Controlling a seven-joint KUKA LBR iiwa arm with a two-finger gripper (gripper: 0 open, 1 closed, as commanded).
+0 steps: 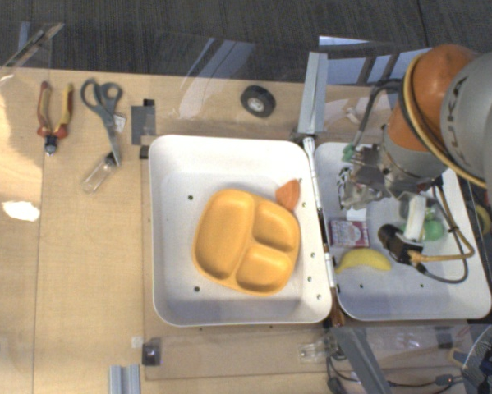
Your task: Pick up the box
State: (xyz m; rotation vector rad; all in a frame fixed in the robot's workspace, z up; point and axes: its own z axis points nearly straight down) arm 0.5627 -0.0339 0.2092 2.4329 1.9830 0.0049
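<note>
The box (350, 233) is small and flat with a maroon, printed face. It lies in the right bin (467, 298) close to that bin's left wall. My gripper (354, 189) hangs over the upper left part of the same bin, just behind the box. Nothing shows held in it. The grey arm with its orange band (430, 80) comes in from the upper right and hides part of the bin's back.
A yellow banana-shaped piece (365, 259) lies just in front of the box. A white and green item (422, 220) and black cables (410, 253) lie to its right. The left bin (167, 294) holds a yellow divided tray (247, 240) and a small orange piece (288, 193). Scissors (106, 109), pliers (52, 113) and a tape roll (258, 100) rest on the bench.
</note>
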